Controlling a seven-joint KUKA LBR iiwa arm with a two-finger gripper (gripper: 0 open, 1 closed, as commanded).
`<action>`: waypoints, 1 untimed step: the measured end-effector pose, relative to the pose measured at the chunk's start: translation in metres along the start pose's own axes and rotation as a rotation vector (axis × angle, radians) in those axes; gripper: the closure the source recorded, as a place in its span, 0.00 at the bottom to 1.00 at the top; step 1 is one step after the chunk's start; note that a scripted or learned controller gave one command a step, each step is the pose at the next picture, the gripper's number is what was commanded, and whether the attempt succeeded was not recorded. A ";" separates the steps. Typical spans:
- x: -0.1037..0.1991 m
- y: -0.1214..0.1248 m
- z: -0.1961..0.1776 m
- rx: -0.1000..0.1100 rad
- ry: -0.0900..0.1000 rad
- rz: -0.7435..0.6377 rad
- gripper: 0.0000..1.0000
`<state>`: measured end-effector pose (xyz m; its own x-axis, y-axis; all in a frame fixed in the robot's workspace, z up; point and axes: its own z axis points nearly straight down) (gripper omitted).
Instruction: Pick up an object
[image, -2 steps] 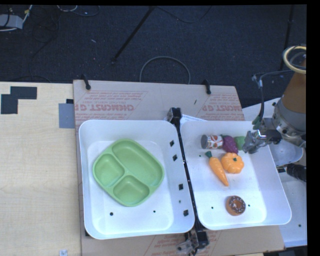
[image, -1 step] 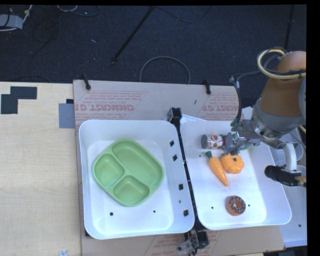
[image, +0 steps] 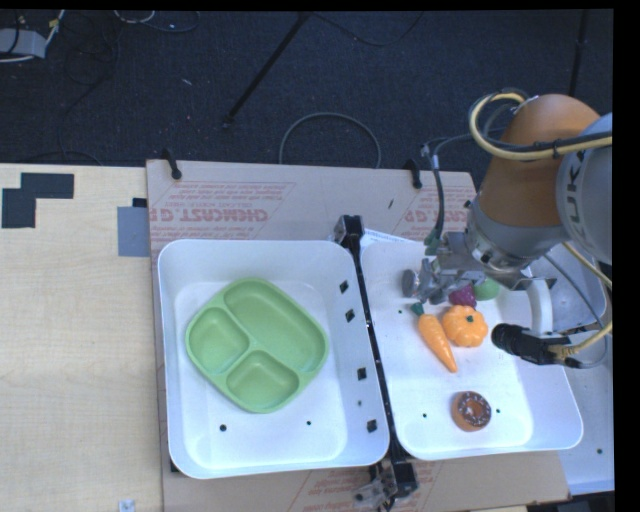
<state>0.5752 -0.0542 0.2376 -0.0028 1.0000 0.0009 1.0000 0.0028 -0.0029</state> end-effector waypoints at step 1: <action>0.060 0.006 -0.005 -0.001 0.001 -0.003 1.00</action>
<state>0.5814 0.0059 0.2422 -0.0055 1.0000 0.0024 1.0000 0.0055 -0.0023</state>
